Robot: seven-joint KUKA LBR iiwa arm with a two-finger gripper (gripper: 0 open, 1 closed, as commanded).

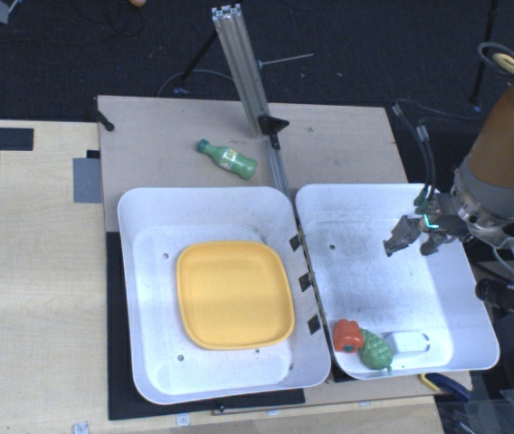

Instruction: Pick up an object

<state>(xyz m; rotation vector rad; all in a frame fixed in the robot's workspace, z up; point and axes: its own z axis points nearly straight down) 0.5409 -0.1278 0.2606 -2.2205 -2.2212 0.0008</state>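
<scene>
My gripper (413,240) hovers over the right part of the right bin (366,211), its two dark fingers spread open with nothing between them. At that bin's front edge lie a red pepper-like toy (347,335), a green bumpy toy (375,352) and a small white object (409,342), close together and well in front of the gripper. A yellow square plate (235,294) lies flat in the left bin (148,215).
A green bottle (228,159) lies on its side on the bench behind the left bin. A slanted aluminium post (246,61) rises behind the gap between the bins. Black clips (304,278) sit along the divide.
</scene>
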